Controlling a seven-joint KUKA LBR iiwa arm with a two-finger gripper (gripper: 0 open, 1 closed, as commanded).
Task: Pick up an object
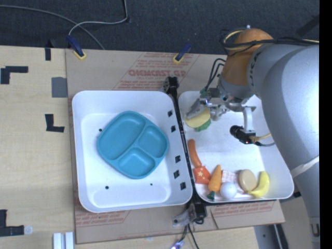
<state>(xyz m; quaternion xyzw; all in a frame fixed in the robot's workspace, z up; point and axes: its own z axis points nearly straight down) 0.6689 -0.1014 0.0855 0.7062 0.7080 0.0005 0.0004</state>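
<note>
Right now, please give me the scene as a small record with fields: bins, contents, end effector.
left bin: holds a blue divided plate
right bin: toy food along its near and left sides, among it a carrot, a banana, a white egg
end effector: over the right bin's far left corner, at a yellow-green item
grasp: cannot tell

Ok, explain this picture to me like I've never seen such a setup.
This is one camera above a bench, looking down at a slant. The big grey shape with an orange band is a robot arm reaching in from the right; its gripper is a two-finger claw. Two white bins sit side by side. The left bin holds a blue tray. The right bin holds toy food: carrots, an egg, a banana. The gripper is down at a yellow-green piece; whether it grips it, I cannot tell.
</note>
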